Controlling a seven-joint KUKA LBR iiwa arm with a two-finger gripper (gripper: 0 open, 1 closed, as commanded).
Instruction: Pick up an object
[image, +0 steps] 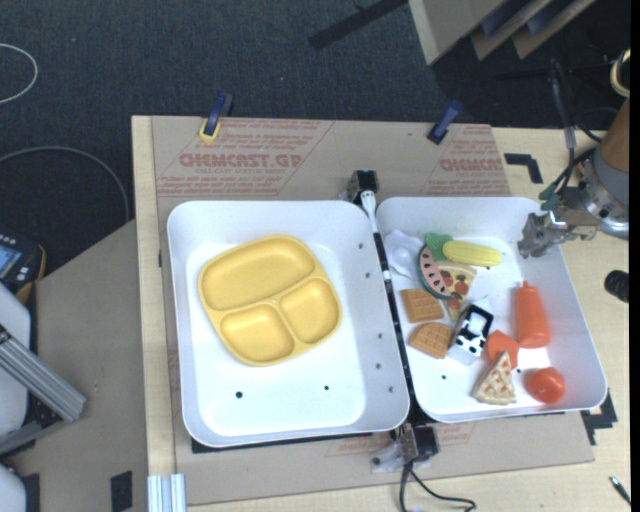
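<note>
The arm comes in from the right, its gripper (537, 236) low over the right bin's (580, 330) far-right rim — whether it is apart or together I cannot tell. The toy food sits crowded in that bin: a corn cob (470, 254), a pizza slice (442, 275), two crackers (424, 305), a black-and-white toy (470, 333), an orange bottle (530, 314) and a sandwich wedge (496, 381). Open floor remains along the far side. The left bin (190, 300) holds a yellow divided plate (268, 298) (room all round it). The wrist is cut off by the frame edge.
</note>
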